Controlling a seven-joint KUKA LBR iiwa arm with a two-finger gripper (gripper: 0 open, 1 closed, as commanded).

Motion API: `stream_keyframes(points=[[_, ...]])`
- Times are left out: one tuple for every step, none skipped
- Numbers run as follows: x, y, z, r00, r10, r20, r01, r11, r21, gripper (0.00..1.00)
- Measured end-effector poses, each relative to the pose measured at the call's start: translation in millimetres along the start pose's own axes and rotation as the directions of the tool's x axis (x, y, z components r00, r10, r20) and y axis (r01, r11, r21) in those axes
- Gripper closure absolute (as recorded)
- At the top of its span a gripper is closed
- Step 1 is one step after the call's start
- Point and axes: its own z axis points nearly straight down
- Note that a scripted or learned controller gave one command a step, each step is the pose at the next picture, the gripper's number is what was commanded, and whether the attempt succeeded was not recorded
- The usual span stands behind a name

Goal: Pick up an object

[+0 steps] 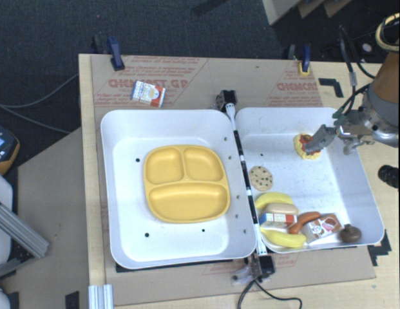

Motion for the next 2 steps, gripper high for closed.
stream_keyframes(points=[[-56,90,131,1.000,0.000,0.002,0.000,1.000,0.001,0.00],[-33,41,142,1.000,0.002,-0.003,-0.002,1.000,0.007,0.00]])
